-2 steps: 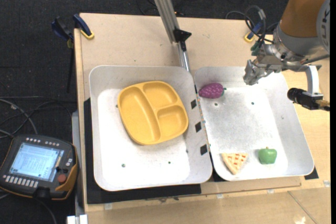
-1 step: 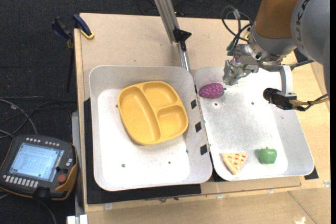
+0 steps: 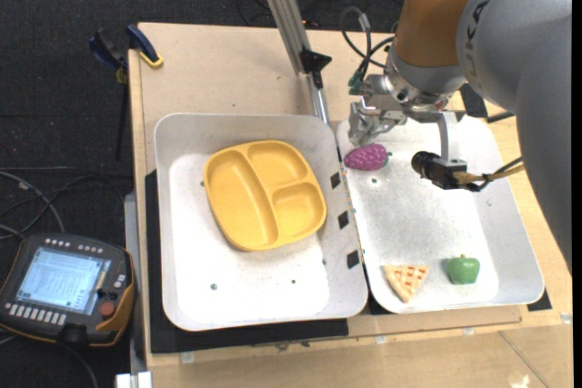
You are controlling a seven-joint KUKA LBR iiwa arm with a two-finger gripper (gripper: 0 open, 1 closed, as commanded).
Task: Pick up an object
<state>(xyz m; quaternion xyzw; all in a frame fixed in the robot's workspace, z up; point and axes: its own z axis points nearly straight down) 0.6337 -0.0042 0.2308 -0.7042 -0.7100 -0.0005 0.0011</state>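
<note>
A purple bunch of grapes lies at the far left corner of the right bin. My gripper hangs directly over it, fingers pointing down and reaching its top edge. A pizza slice and a green pepper lie at the near end of the same bin. A yellow divided plate rests in the left bin.
A grey metal post slants up behind the bins, just left of my gripper. A black cable connector hangs over the right bin. A teach pendant lies off the bench at the lower left. A blue and yellow clamp grips the bench's far left corner.
</note>
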